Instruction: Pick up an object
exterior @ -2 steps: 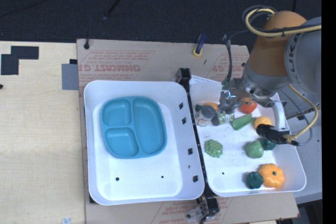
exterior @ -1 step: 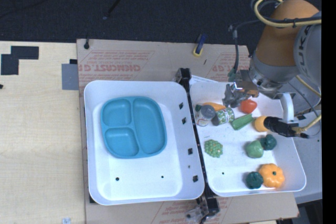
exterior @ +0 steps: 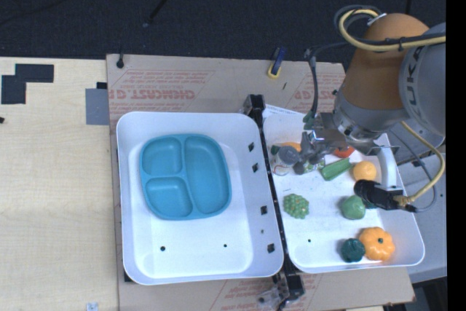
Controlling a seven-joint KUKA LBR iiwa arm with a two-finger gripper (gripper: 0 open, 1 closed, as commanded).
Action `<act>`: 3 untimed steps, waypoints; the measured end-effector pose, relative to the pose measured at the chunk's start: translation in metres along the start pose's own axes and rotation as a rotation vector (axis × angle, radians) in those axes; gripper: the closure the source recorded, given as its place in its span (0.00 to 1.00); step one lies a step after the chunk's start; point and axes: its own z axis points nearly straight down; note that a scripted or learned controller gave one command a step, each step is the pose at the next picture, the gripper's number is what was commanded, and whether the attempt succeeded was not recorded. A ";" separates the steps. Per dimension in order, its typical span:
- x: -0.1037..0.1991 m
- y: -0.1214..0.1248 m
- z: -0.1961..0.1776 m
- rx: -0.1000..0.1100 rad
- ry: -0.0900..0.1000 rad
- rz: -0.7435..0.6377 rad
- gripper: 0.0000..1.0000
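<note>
Nothing looks lifted yet: the gripper (exterior: 309, 156) hangs low, a green cucumber-like piece (exterior: 335, 170) just beside it; its grip state cannot be told.

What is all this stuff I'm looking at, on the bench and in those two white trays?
White bins: 2, side by side on the bench; left bin, right bin.
Divided plate: 1, light blue, three compartments, in the left bin.
Bumpy green toy: 1, green, right bin, near its left wall.
Green stick-shaped toy: 1, right bin, under the arm.
Yellow-orange round toy: 1, right bin, right side.
Green round toy: 1, right bin, right side.
Orange pumpkin-like toy: 1, near right corner.
Dark teal toy: 1, touching the pumpkin's left.
Cardboard sheet: 1, brown, under the bins.
Arm: 1, grey and orange, from the right.
Gripper: 1, metal, low over the right bin's far part.
</note>
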 end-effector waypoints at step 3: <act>0.045 -0.069 0.006 -0.002 -0.002 0.003 1.00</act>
